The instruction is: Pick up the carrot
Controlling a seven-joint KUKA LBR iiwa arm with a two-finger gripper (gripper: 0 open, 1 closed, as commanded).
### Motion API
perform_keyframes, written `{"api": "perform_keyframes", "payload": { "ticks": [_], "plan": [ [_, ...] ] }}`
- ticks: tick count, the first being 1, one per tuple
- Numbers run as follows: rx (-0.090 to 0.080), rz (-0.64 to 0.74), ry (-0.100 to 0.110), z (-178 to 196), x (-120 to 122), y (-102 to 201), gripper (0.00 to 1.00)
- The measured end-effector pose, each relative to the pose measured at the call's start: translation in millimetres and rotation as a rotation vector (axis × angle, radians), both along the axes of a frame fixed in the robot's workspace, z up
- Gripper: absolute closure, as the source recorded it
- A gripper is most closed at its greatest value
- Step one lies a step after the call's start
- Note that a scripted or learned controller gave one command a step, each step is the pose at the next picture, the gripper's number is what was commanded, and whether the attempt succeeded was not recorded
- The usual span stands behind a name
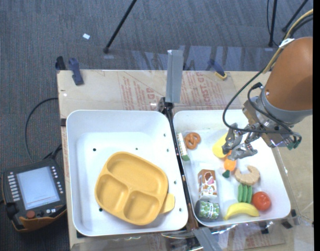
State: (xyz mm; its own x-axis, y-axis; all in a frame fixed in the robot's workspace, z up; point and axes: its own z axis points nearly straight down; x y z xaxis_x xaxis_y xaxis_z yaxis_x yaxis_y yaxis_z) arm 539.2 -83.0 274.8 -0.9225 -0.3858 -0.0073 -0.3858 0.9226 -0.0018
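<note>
**Closing in on the carrot, grasp not yet proven**

Reading across from the left, the left bin (pixel 76 140) carries a yellow divided tray (pixel 131 187), which plays no part in this job. Everything that matters sits in the right bin (pixel 202 120), and the carrot (pixel 230 164) is the landmark to hold on to: a small orange piece lying near that bin's middle.

To the left of the carrot, towards the divider, lies a pretzel (pixel 192 138), and nearer the front a small carton (pixel 207 182) with a round green pack (pixel 208 209) just in front of it. Touching or almost touching the carrot on its far left side is a yellow piece (pixel 219 150). Directly over the carrot, on its far side, hangs the pincer (pixel 238 148), low in the bin at the end of the arm (pixel 290 80). Its metal parts crowd together from this angle, so I cannot tell how wide it stands or whether it has a grip on anything; the carrot appears to rest on the bin floor just under the tips. To the right of the carrot and slightly nearer lies a bread slice (pixel 248 175), then green pods (pixel 244 193), a banana (pixel 241 209) and a tomato (pixel 261 200) beyond.

By my judgement the step in hand is the final descent or the closing onto the carrot. The next move calls for the tips to straddle the carrot alone, clear of the yellow piece and the bread, then close firmly and lift straight up.
</note>
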Motion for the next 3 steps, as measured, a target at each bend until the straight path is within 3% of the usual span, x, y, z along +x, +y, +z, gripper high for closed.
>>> {"api": "perform_keyframes", "payload": {
  "ticks": [1, 3],
  "plan": [
    [0.003, 0.318, 0.013, -49, -50, 14, 1.0],
    [0.012, 0.313, 0.023, -36, -48, 18, 1.0]
  ]
}}
